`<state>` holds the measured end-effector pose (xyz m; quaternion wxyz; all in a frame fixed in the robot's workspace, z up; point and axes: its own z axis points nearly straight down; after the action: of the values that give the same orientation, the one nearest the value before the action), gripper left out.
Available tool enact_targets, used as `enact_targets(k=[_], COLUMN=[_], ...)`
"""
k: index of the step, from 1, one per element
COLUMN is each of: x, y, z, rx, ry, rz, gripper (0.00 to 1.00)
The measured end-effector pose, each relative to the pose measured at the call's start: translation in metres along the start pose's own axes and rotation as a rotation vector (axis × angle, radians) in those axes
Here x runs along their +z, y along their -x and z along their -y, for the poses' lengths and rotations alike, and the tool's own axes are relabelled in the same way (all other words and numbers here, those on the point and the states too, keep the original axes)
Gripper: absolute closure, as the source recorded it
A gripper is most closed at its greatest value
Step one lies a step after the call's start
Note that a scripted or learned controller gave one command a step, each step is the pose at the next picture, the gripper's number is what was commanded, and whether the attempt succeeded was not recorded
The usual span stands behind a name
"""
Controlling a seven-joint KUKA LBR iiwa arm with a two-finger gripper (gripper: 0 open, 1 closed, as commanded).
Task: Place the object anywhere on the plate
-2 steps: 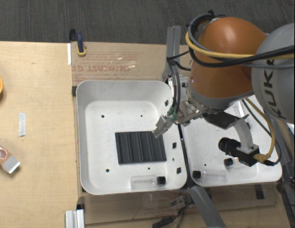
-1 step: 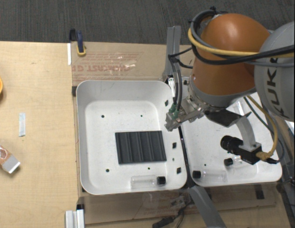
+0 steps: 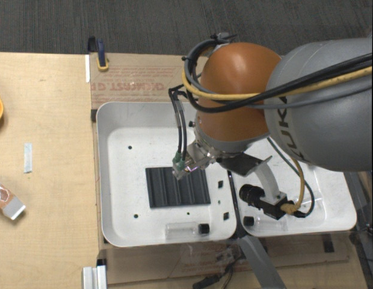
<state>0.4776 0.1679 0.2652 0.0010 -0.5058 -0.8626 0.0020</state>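
In the left white bin [image 3: 114,161], the pincer [image 3: 185,166], grip unclear, hangs over a dark ridged plate [image 3: 174,188].

Place: a robotics lab or test cell, not a home or a shop.
Machine: a large grey industrial robot arm with an orange band [image 3: 240,89] fills the right of the view, with black and yellow cables [image 3: 201,98] looped loosely around its wrist.
Surface: a plain light plywood worktop [image 3: 42,101], bare and unfinished, with a blue clamp [image 3: 100,54] gripping its far edge.
Fixtures: two shallow white plastic bins [image 3: 108,161] side by side, fixed in place, with small black fittings; a black ribbed rectangular plate [image 3: 177,186] lies in the left bin.
Floor: dark grey office-type carpet [image 3: 144,11] beyond the worktop.
Frame: grey metal struts [image 3: 262,264] show under the near edge.
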Motion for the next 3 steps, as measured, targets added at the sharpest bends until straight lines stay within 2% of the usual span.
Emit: enact_targets(k=[1, 3], x=[0.016, 0.000], y=[0.017, 0.021], z=[0.009, 0.009], rx=[-0.050, -0.041], ry=[0.001, -0.003], rz=[0.000, 0.001], gripper=[1.00, 1.00])
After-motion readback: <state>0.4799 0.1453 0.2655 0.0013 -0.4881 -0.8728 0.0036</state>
